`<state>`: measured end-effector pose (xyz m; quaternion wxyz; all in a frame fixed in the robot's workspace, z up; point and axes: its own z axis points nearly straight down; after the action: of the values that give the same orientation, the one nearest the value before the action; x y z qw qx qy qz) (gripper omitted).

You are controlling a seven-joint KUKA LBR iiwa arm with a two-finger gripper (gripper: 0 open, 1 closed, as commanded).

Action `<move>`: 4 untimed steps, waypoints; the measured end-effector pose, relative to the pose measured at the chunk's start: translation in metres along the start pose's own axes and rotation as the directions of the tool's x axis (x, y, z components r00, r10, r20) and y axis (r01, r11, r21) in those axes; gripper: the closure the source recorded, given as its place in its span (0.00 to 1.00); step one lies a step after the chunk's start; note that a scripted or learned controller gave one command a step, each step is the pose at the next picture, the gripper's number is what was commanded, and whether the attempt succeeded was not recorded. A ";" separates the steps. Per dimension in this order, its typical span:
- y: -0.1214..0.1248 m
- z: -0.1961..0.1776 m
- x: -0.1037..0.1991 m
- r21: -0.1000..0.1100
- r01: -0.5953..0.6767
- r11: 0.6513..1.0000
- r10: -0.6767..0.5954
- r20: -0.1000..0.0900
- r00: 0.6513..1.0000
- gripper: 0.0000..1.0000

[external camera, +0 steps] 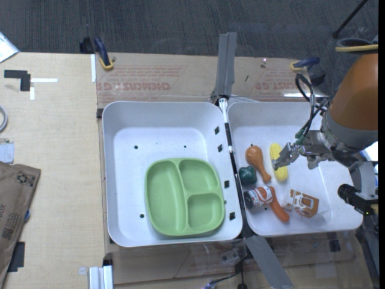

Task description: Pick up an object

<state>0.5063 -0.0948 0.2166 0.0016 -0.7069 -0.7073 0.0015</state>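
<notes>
A smooth green divided plate (184,196) lies in the left white bin (120,125). In the right bin (337,218) – glossy toy foods, including a yellow corn cob (278,162). The arm reaches in from the right, its hand (287,156) low over the corn; finger spread cannot be told.

a green divided plate (183,196) lies in the left white bin (120,122).

Dark carpet floor (180,11) beyond cardboard-topped bench (150,77).
</notes>
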 end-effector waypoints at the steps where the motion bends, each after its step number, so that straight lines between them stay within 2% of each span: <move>1: 0.050 0.094 -0.029 -0.001 0.069 0.998 -0.069 0.000 0.998 0.00; 2: 0.034 0.061 -0.052 -0.003 0.134 0.991 -0.134 0.001 0.991 0.00; 3: 0.037 0.126 -0.035 -0.002 0.091 0.996 -0.091 0.000 0.996 0.00; 4: 0.037 0.117 -0.036 -0.001 0.089 0.996 -0.089 0.000 0.996 1.00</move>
<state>0.5428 -0.1305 0.0992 0.0015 -0.6748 -0.7380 0.0011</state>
